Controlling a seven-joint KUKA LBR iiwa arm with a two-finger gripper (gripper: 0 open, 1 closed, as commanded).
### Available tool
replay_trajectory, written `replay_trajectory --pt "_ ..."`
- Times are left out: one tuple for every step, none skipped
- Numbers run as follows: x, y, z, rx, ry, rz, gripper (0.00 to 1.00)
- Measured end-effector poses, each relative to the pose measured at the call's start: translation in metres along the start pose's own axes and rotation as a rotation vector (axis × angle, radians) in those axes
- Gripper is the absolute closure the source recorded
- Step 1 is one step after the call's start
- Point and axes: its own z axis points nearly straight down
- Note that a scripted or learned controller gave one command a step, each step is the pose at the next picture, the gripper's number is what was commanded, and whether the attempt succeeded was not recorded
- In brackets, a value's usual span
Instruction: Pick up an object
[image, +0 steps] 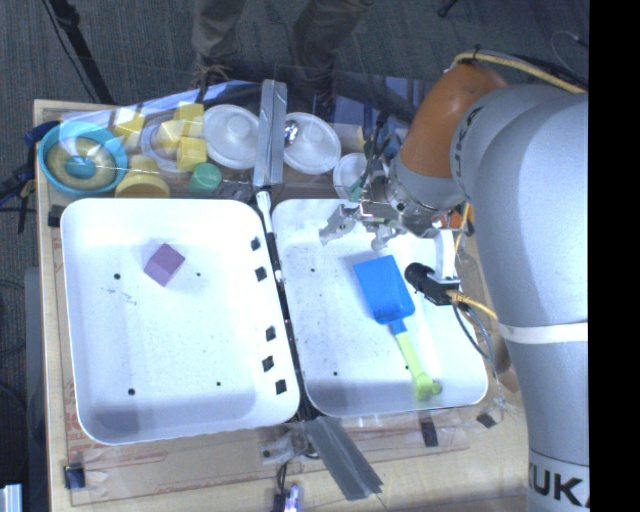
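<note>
A blue brush head on a light green handle (392, 305) lies slantwise in the right bin (330, 380), its handle end near the bin's front right corner. A small purple block (164, 263) rests in the left bin (120, 400), toward its back left. My gripper (358, 226) hangs over the back edge of the right bin, just above and left of the brush's blue head. Its two metal fingers (335, 227) stand spread apart with nothing between them. The grey arm with its orange band reaches in from the right and hides the bin's back right corner.
Behind the bins stand several cups, lids and bowls: a blue bowl (80, 158), yellow pieces (185, 135), white lids (232, 135) and a green cap (206, 178). A black divider with clips (270, 300) runs between the bins. Cables hang by the arm's wrist (455, 290).
</note>
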Motion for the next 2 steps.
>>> replay_trajectory --pt "-0.048 -0.018 0.075 0.002 0.000 -0.006 0.00" --pt "-0.046 -0.017 0.065 0.003 0.001 -0.012 1.00"
